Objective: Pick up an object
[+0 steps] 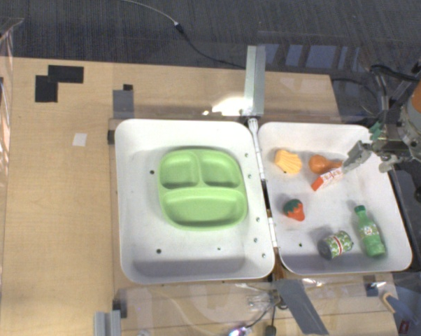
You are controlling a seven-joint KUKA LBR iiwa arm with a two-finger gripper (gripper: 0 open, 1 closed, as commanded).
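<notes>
The right bin (385, 187) holds several small items: a yellow chunk (289, 162), an orange fruit (319, 164), a red and white tube (327, 180), a strawberry (294, 209), a green can (335, 244) lying on its side and a green bottle (369, 232). My gripper (369, 164) hangs over the bin's upper right part, open, with nothing between its fingers. Its left finger (355, 157) points down-left and ends just right of the tube and the orange fruit.
The left bin (133, 208) holds a green divided plate (200, 187). A metal post (255, 82) rises behind the seam between the bins. The arm and its cables crowd the right edge. White floor shows in the middle of the right bin.
</notes>
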